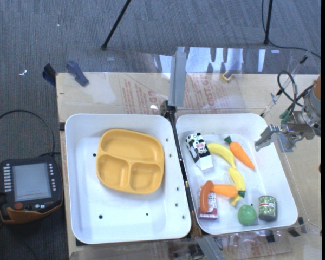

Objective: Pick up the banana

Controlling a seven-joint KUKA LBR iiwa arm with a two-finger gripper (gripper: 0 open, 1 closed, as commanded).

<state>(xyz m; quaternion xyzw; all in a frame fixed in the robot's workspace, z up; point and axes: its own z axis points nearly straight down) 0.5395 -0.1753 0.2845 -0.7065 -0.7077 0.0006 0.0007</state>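
Observation:
The banana (pixel 221 153) is yellow and curved. It lies in the upper middle of the right bin (pixel 286 182), between a cow-patterned milk carton (pixel 197 148) and an orange carrot (pixel 241 155). My gripper (pixel 274 138) hangs over the bin's upper right rim, to the right of the carrot and well apart from the banana. Its fingers are spread open and nothing is between them.
The right bin also holds a smaller yellow piece (pixel 237 179), a second carrot (pixel 224 189), a red sausage on a packet (pixel 207 199), a green apple (pixel 247 214) and a small can (pixel 267 207). In the left bin (pixel 86 221) lies a yellow divided plate (pixel 131 161). A teach pendant (pixel 28 186) sits on the floor at left.

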